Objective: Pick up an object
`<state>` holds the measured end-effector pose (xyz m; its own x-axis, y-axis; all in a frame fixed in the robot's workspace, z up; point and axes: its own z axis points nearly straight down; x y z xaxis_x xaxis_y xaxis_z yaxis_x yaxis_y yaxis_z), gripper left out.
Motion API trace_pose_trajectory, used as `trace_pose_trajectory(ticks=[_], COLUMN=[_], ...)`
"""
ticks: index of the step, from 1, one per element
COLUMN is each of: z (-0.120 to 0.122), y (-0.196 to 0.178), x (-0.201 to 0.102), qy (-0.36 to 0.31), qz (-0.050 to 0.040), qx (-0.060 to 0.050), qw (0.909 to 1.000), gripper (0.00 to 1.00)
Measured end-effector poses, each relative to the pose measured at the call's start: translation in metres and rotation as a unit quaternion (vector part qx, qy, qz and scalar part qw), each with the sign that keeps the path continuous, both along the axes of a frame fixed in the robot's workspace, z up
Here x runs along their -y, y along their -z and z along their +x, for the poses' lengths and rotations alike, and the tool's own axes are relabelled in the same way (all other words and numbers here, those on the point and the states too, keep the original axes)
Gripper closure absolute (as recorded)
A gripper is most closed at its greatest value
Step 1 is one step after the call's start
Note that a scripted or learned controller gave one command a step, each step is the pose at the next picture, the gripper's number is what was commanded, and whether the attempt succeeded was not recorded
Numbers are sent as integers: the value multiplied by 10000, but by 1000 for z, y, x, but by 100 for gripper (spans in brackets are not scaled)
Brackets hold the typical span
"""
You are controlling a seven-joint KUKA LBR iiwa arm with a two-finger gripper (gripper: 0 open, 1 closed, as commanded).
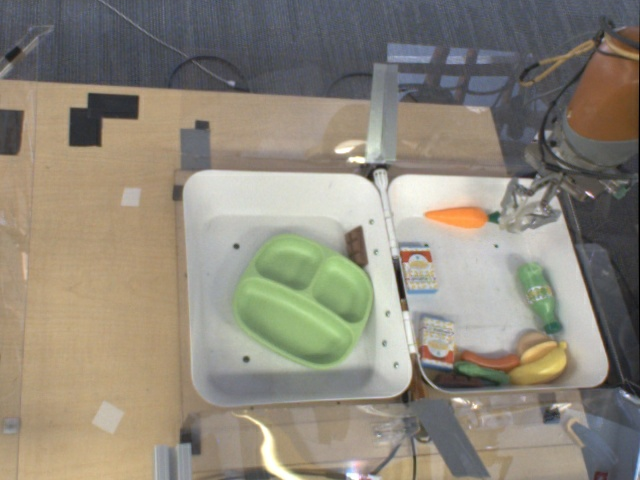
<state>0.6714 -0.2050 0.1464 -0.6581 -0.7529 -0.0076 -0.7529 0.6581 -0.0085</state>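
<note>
Blue-grey carpet runs behind the pale wooden bench (90, 298), which carries two shallow white bins side by side. We see the left bin (215, 368) holding a green divided plate (303, 300) near its middle, with a small brown bar (355, 247) just past the plate's 1 o'clock edge, close to the wall shared by the bins.

We find the graspable things in the right bin (480, 268). An orange carrot (455, 218) lies flat toward 12 o'clock. A small printed carton (418, 268) sits at 9 o'clock by the dividing wall, and a second carton (437, 341) lies toward 7 o'clock. A green bottle (538, 295) lies on its side at 3 o'clock. At 5 o'clock a yellow banana (540, 365) and a red-and-green pepper (488, 362) are bunched together, touching.

We see the arm (605, 98) coming in from 2 o'clock of the view, its orange band above the grey wrist. Its gripper (527, 208) hangs at the right bin's 1 o'clock corner, just beside the carrot's green tip. We cannot tell how its fingers stand, and nothing visible sits between them.
</note>
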Motion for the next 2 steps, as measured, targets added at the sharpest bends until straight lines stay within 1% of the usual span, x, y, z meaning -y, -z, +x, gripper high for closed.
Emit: trace_pose_trajectory(ticks=[1,2], z=[1,1], y=[-2,-140], x=[-1,-16], qy=[-1727,-1750], qz=[-19,-51], qx=[6,68], qw=[9850,9845], gripper=[100,100])
